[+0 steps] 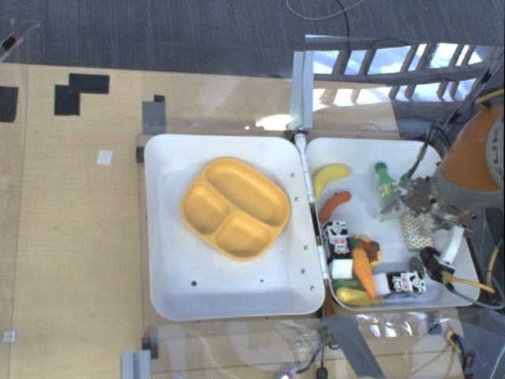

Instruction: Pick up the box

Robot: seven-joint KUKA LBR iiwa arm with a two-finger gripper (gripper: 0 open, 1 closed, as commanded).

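Two small cow-patterned boxes lie in the right bin (pixel 359 152): one upright near its left wall (pixel 338 238), the other on its side near the front edge (pixel 406 283). A tan patterned packet (pixel 415 229) sits toward the right side. My gripper (pixel 422 208) hangs low over the right part of this bin, just above the patterned packet and beside a green bottle (pixel 384 185). The arm hides what is directly under the gripper.
The right bin also holds a banana (pixel 330 175), a red sausage-like piece (pixel 334 204), a carrot (pixel 362 270) and a green-yellow item (pixel 353 294) at the front. A yellow divided plate (pixel 234 207) lies in the left bin (pixel 181 290). Cables trail near the arm.
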